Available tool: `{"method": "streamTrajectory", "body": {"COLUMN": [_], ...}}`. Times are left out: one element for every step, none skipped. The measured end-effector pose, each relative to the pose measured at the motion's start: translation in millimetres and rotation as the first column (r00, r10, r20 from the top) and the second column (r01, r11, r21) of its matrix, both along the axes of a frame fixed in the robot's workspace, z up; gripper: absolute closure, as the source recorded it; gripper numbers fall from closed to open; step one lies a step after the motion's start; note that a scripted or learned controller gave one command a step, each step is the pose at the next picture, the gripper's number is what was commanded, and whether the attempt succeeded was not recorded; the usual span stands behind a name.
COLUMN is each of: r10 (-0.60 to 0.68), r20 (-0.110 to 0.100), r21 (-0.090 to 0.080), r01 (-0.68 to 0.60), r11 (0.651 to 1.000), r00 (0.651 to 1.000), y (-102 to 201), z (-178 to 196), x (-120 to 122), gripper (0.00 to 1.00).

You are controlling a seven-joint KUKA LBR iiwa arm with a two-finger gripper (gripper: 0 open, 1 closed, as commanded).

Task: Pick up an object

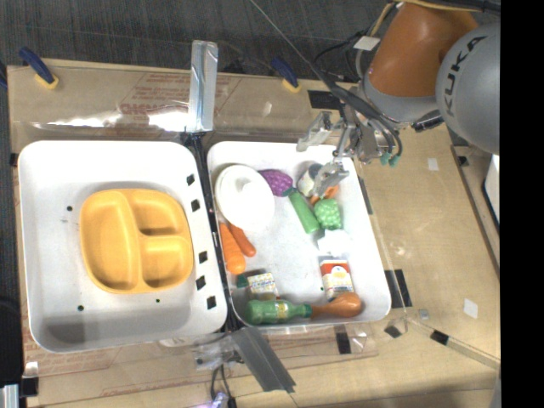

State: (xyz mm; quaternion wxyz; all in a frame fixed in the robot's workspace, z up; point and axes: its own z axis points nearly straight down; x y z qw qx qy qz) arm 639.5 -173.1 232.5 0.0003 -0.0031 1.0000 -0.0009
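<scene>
- Gripper [327,175] low in right bin's [374,262] far corner; jaw state can't tell, too cluttered.
- Green pickle-like veg [303,211] just below-left of jaws, green bumpy item [330,215] right below.
- Purple item [275,180], white bowl [245,195] further left.

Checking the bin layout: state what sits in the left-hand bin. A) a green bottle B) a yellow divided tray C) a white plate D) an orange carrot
B: the yellow divided tray lies in the left bin; the bottle, plate and carrot are in the right one.
</scene>
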Motion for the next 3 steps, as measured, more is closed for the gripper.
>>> {"method": "streamTrajectory", "body": {"r10": [0.071,-0.129,-0.262], "r20": [-0.002,0.002,0.001], "r21": [0.002,0.002,0.002], "r01": [-0.071,0.129,0.262], "r11": [0.997,0.992,0.965], "r00": [0.997,0.992,0.965], "y": [-10,22,-22], "z": [-142,-140,-140], "x": [-34,-24,-72], "gripper": [0.00,0.00,0.00]}}
